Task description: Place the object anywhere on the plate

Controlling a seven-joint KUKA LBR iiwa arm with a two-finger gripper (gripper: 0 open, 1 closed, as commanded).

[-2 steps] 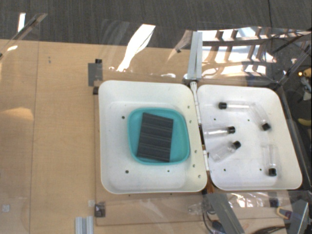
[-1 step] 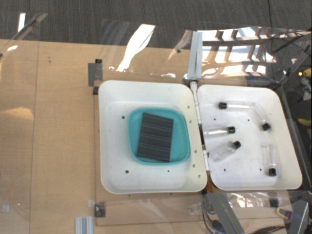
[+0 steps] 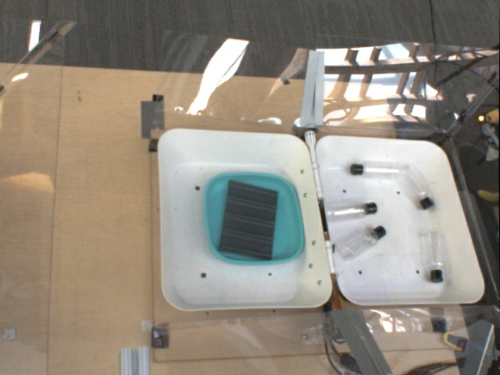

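A teal square plate (image 3: pixel 291 223) lies in the middle of the left white bin (image 3: pixel 180 209). On the plate rests a dark grey ribbed rectangular block (image 3: pixel 248 219), lying flat and slightly turned, well within the plate's rim. The right white bin (image 3: pixel 461 225) holds several clear plastic vials with black caps: one near the back (image 3: pixel 375 169), one near the centre (image 3: pixel 353 208), and one closer to the front (image 3: pixel 362 241).
More clear vials lie at the right bin's right side (image 3: pixel 431 256) and back right (image 3: pixel 418 190). A metal divider post (image 3: pixel 310 92) stands behind the gap between bins. Cables and metal framing crowd the back right and front right corners.
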